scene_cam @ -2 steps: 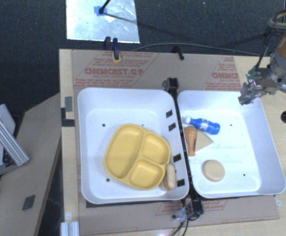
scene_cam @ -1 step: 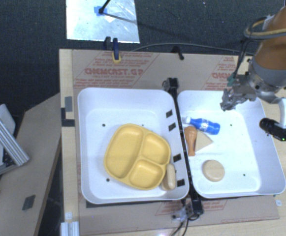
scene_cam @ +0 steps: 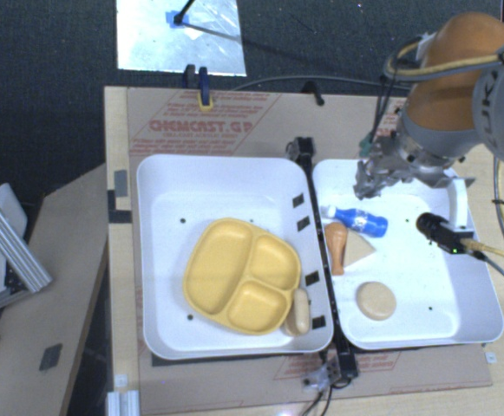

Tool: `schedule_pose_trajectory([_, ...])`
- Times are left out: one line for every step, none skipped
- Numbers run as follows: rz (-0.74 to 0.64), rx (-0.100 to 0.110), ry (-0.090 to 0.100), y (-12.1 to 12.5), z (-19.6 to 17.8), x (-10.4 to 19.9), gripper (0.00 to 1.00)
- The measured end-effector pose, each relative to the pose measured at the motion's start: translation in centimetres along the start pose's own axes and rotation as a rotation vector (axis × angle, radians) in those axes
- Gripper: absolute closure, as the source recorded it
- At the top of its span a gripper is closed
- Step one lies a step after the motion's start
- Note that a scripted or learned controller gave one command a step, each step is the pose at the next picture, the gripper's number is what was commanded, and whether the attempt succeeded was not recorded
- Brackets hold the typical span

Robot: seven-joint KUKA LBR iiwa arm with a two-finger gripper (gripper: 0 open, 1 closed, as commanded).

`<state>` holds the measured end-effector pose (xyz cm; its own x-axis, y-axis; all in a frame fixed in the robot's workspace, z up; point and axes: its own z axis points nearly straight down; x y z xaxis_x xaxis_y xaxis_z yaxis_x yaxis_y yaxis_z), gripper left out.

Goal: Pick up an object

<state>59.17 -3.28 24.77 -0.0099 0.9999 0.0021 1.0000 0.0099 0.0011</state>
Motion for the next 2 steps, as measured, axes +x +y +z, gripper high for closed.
schedule_pose_trajectory([0.001, 0.000, -0.001, -0.2, 1.1, 4.6, 1.00])
schedule_pose_trajectory([0.000, 0.001, 0.000, -0.5, 2.4, 9.9, 1.00])
